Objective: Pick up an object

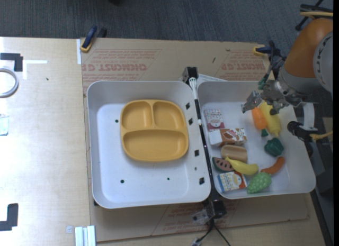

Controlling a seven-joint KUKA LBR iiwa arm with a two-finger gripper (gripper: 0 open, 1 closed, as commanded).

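The claw hung low over the far part of the right white bin; whether it was open or closed could not be told. Just below it lay an orange plastic toy piece touching a yellow one. Nearer the camera sat a dark green toy, a yellow plastic banana and green toy grapes. Well to its left, a yellow divided plate rested in the left white bin.
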